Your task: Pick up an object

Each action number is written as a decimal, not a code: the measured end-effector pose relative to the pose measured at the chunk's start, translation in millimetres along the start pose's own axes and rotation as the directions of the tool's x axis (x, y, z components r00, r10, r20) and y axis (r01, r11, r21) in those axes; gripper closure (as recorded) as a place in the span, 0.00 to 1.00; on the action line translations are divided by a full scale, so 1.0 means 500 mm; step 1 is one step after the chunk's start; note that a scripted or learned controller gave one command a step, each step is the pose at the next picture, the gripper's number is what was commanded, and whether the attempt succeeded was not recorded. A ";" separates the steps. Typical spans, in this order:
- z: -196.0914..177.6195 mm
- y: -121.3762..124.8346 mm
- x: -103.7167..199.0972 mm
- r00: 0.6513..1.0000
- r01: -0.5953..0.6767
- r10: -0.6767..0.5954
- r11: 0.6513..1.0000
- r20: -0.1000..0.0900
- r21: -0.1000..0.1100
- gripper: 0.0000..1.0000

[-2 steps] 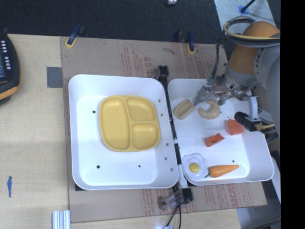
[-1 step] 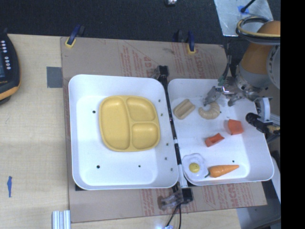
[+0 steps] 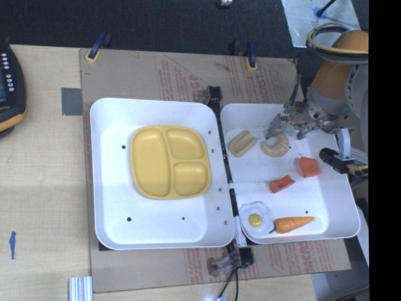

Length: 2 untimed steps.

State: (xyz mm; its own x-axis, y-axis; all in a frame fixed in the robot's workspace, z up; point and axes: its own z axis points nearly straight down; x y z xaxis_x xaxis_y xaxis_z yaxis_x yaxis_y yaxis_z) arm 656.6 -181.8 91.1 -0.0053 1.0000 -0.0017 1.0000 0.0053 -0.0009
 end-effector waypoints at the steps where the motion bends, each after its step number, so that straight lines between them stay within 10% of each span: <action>1: -0.026 -0.160 0.028 1.000 -0.002 0.002 1.000 -0.003 0.009 0.00; 2: 0.002 -0.256 0.077 1.000 -0.002 0.002 1.000 -0.004 0.009 0.00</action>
